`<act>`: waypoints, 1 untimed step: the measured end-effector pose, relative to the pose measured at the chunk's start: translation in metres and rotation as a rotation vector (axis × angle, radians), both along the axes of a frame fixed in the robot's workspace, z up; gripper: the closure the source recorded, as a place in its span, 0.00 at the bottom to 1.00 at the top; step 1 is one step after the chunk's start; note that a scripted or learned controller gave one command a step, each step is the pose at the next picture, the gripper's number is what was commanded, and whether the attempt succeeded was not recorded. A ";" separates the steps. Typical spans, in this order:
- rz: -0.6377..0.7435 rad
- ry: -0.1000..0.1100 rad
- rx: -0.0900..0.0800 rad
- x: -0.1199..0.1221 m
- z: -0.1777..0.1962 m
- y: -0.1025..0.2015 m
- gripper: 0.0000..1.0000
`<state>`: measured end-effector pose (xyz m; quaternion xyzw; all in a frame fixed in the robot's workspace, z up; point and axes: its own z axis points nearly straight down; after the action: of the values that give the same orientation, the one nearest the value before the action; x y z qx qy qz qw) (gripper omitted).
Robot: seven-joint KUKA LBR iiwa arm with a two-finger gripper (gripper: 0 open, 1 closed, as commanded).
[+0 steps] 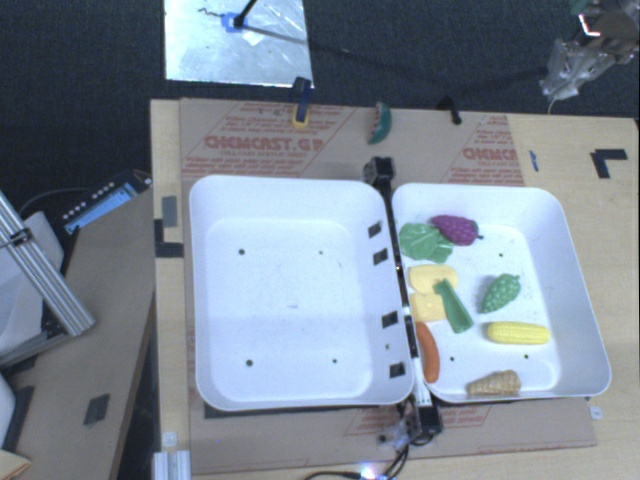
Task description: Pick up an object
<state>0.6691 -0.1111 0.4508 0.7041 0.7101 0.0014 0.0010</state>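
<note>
Pale translucent-looking end effector (572, 68), blurred, grey metal body above, small green and pink spots

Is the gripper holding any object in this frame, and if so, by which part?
Nothing visible is held. The gripper is up at the far right, off the bench, away from the right bin where the toys lie.

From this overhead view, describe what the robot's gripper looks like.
The gripper appears at the top right corner, beyond the bench's far edge. It looks pale grey to silvery and somewhat translucent, tapering downward. Above it sits a darker block with a teal patch and a small pink-red spot. It is too blurred and small to make out cables or markings.
</note>
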 end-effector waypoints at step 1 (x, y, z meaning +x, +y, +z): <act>0.003 0.000 0.002 0.000 0.003 0.080 1.00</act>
<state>0.6690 -0.0315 0.4535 0.7030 0.7112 0.0019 0.0004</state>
